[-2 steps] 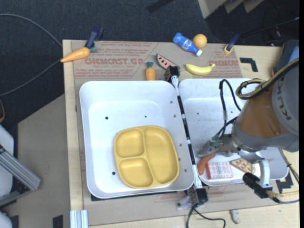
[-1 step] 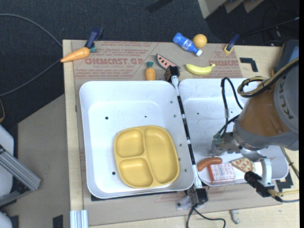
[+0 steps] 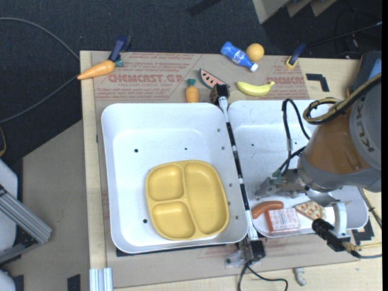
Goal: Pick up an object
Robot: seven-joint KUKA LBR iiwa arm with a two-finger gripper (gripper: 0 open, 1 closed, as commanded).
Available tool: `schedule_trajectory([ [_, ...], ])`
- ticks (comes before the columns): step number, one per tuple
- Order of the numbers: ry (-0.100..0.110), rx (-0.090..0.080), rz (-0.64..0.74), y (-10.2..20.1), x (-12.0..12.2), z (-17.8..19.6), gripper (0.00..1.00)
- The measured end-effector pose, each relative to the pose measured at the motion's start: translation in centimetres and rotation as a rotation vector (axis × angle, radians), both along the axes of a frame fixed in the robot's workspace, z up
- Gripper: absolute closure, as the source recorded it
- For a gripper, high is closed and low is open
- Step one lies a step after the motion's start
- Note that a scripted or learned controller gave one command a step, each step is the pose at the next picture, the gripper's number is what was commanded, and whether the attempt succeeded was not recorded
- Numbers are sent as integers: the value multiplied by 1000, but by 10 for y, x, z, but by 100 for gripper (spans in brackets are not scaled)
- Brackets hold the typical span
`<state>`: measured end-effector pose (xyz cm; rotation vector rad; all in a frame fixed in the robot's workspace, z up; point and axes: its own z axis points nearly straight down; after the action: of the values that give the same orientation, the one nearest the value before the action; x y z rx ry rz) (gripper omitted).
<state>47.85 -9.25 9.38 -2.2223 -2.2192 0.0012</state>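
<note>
In the right bin (image 3: 260, 126), near its front edge, lie a red sausage (image 3: 267, 209), a red and white packet (image 3: 284, 220) and a pizza slice (image 3: 310, 210), close together. My gripper (image 3: 271, 187) hangs low in this bin just behind the sausage, reaching in from the right under the grey arm with its orange band (image 3: 339, 144). Nothing is visibly held. The arm hides the right part of the bin.
A yellow divided plate (image 3: 185, 199) lies in the left bin (image 3: 121, 132). On the bench behind the bins lie a carrot (image 3: 96, 70), a watermelon slice (image 3: 209, 77), a banana (image 3: 254, 88), a blue bottle (image 3: 237, 56) and an orange (image 3: 255, 51).
</note>
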Motion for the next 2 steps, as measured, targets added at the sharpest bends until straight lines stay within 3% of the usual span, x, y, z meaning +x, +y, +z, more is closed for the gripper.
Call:
schedule_trajectory([
  [1, -4, -1, 2, -40, 109, 54, 0],
  [2, 2, 1, 3, -1, 106, -5, 0],
])
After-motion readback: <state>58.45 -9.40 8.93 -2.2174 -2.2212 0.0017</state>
